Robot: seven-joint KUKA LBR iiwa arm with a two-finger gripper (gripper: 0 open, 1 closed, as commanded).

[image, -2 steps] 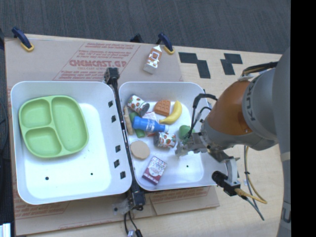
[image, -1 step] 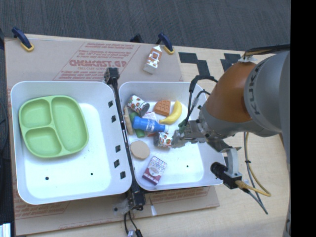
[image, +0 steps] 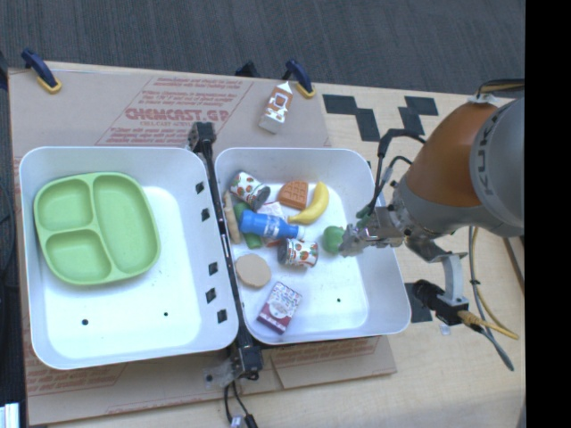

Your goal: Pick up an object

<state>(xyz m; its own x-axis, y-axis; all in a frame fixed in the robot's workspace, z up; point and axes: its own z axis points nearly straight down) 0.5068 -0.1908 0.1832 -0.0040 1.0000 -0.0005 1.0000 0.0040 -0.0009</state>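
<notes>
Seen from the overhead camera, the gripper (image: 350, 239) hung low inside the right bin (image: 382, 285), its tip touching a small green ball (image: 332, 237); whether it grasped the ball could not be told. The ball lay at the edge of a cluster, beside a banana (image: 312, 205), a blue bottle (image: 268, 226) and a small can (image: 298, 253), probably the easiest reach. A green divided plate (image: 94, 227) sat in the left bin (image: 134, 324).

Bare floor (image: 343, 297) beside clustered toys (image: 272, 217)
</notes>
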